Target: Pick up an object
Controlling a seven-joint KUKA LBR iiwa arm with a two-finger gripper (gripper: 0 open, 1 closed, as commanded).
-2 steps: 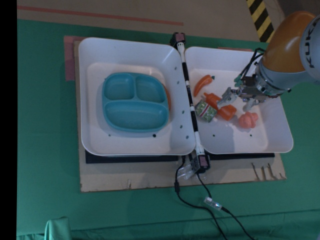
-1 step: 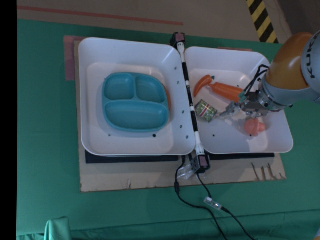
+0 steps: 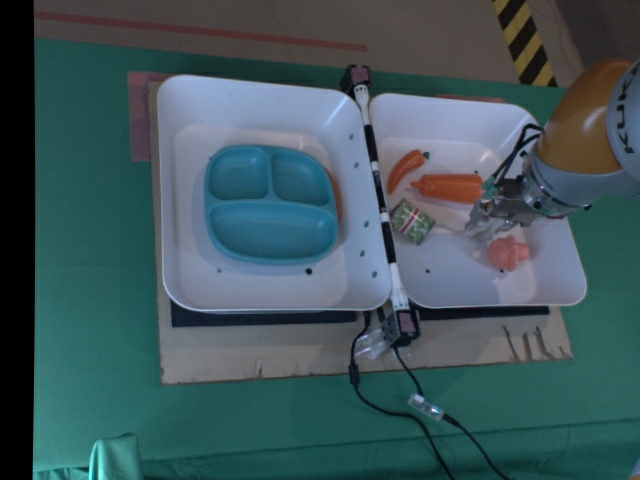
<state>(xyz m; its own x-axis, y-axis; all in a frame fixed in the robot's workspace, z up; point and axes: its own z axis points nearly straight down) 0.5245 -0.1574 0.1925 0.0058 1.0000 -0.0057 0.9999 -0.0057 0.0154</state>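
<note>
1. Leftmost, a shallow white plastic bin (image 3: 190, 118) holds a teal three-compartment plastic plate (image 3: 270, 203), lying flat near its middle.
2. Next, a black-and-white striped divider bar (image 3: 375, 173) runs between that bin and the second shallow white plastic bin (image 3: 450, 118) on the right.
3. Inside the right bin, a small curved orange toy pepper (image 3: 405, 167) lies near the divider, with a long orange toy carrot (image 3: 450, 187) just beside it.
4. Below them sits a small green-and-red patterned packet (image 3: 411, 221), tilted.
5. Further right, the grey two-finger gripper (image 3: 495, 218) hangs low over the bin floor, beside the carrot's tip; whether its jaws are open or closed, I cannot tell.
6. A pink lumpy toy (image 3: 509, 253) lies just below the gripper, apart from the carrot.
</note>
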